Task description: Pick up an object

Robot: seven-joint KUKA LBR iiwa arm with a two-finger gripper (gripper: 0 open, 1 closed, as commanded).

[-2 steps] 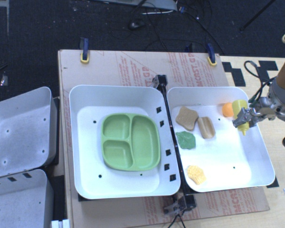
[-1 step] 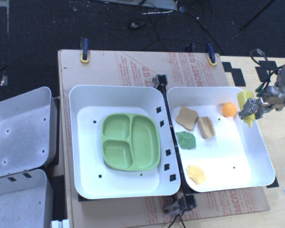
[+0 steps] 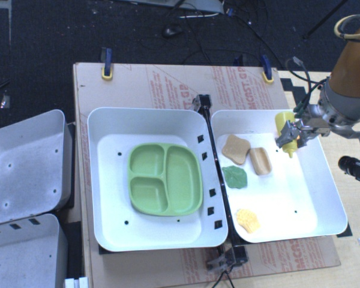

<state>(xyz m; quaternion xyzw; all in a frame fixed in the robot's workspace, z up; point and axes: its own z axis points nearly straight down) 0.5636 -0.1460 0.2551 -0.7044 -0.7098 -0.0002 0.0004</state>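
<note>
Yellow banana-like toy (image 3: 283,125) near the far right corner of the right bin (image 3: 324,185) is the thing the gripper (image 3: 290,138) sits over; the dark fingers overlap its lower part, so its full shape is hard to make out, and whether the fingers are closed on it or merely in front of it cannot be told.

Going by size: the bench board (image 3: 144,83) carries both bins, its far edge pinned by two blue-and-yellow clamps (image 3: 107,63). The left bin (image 3: 108,161) holds a green divided tray (image 3: 166,179) lying flat near its middle, with bare white floor all round it. The right bin has open floor along its right half and near edge. The arm (image 3: 348,83) comes in from the right, partly cut off by the frame edge, with cables looping beside the wrist.

Smaller things lie toward the right bin's left side: a tan bread slice (image 3: 236,149), a tan bread-roll-like piece (image 3: 260,161) just beside it, a green leafy piece (image 3: 234,177) below them near the dividing wall, and a small yellow corn-like piece (image 3: 247,220) apart, near the front edge.
</note>
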